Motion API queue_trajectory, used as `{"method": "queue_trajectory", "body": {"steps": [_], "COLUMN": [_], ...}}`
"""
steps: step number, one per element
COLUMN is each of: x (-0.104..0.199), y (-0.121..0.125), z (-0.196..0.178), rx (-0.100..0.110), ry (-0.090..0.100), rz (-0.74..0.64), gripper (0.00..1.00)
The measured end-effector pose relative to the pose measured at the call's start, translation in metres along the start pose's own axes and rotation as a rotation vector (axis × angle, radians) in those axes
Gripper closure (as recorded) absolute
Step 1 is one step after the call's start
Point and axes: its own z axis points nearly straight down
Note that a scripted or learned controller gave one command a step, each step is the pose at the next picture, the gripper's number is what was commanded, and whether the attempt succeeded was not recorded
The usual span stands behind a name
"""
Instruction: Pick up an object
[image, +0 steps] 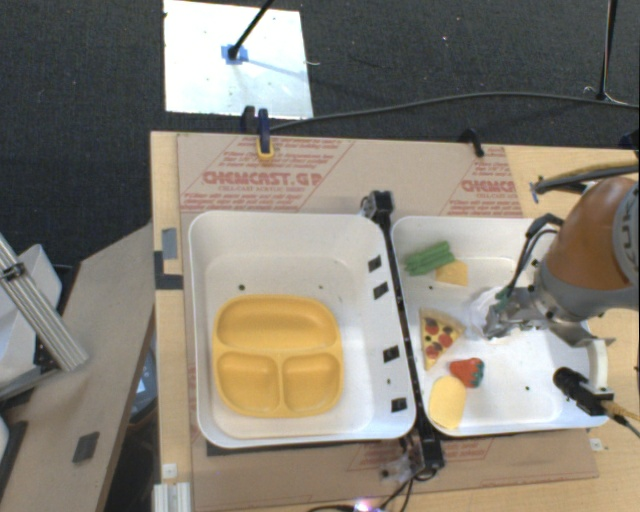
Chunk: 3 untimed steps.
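Red and green, a small toy strawberry lies in the right bin, near its front wall. Just in front of it, touching or almost touching, lies a pale yellow rounded piece, maybe a toy lemon or potato. Behind the strawberry, a toy pizza slice with red dots lies flat, its tip pointing to the front. Further back in the same bin there are a green ridged piece — it looks like a toy vegetable — and a yellow cheese wedge just beside it, the two touching.

The gripper is low in the right bin, to the right of the pizza slice and behind the strawberry, apart from both. It is too blurred and small to tell how it stands, and no toy is seen in it. The grey arm with its orange band comes in from the right, over the bin's right part.

The left bin holds a yellow divided plate with three compartments. Both bins rest on a brown board printed with red letters, and a black and yellow clamp grips its far edge.
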Motion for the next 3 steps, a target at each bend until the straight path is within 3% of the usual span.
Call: {"method": "queue_trajectory", "body": {"steps": [2,3], "x": [0.005,0.005], "y": [0.007,0.008], "z": [-0.116,-0.12], "rx": [-0.005,0.0], "ry": [-0.001,0.0], "rz": [-0.005,-0.005], "gripper": [1.0,1.0]}}
